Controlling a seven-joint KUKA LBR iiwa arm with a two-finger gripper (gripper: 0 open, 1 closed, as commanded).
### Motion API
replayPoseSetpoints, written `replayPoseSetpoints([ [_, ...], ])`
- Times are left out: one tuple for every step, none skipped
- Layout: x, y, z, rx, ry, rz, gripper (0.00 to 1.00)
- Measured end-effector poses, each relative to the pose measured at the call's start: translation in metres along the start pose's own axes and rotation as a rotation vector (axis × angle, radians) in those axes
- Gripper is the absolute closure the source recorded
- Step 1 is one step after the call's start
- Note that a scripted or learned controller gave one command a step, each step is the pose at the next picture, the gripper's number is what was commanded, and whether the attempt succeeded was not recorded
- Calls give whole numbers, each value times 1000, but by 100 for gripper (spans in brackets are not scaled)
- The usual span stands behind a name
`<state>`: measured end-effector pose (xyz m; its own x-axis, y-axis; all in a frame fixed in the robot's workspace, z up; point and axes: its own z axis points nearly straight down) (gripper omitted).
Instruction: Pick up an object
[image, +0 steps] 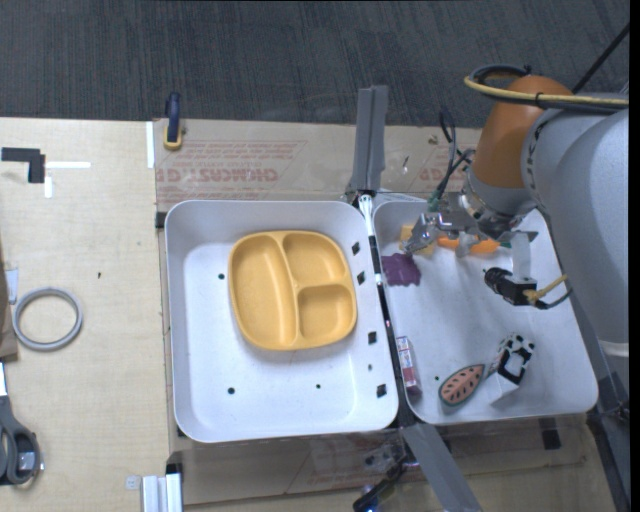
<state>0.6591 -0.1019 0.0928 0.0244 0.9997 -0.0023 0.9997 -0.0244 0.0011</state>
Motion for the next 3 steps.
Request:
replayPoseSetpoints([
  [0,0,-9,1,-2,-3,100],
  [0,0,-9,1,-2,-3,0],
  [-13,0,1,3,1,252,0],
])
